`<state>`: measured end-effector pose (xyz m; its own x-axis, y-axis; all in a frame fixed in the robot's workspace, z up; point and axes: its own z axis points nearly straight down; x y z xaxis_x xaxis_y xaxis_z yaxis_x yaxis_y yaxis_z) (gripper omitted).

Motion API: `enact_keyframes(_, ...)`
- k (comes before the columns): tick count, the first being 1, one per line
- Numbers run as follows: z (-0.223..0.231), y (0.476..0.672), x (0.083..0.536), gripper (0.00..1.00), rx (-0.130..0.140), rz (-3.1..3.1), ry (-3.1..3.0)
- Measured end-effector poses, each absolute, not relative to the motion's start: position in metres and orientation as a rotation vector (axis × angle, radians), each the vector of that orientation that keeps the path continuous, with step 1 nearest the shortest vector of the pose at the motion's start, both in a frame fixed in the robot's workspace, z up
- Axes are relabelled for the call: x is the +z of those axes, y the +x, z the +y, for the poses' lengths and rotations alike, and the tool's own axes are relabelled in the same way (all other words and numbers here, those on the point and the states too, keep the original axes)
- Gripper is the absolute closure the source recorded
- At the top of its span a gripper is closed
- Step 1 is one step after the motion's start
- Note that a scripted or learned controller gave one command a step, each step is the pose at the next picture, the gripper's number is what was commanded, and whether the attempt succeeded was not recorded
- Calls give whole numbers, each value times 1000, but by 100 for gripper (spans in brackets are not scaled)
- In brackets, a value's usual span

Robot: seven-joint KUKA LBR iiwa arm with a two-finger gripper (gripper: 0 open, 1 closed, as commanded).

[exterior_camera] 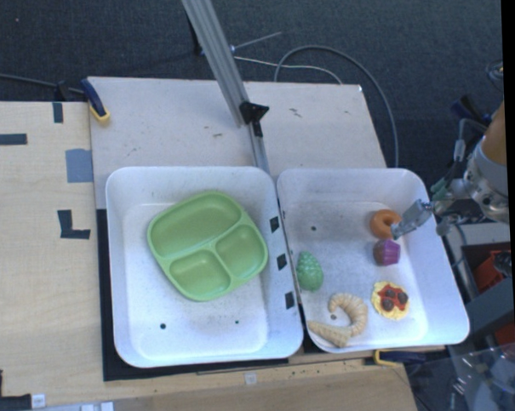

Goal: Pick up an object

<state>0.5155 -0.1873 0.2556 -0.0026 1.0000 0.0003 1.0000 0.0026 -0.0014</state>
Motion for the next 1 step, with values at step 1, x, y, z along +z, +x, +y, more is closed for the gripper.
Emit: enact_keyframes(1,-187,515,256,0,1,-2223,-2218)
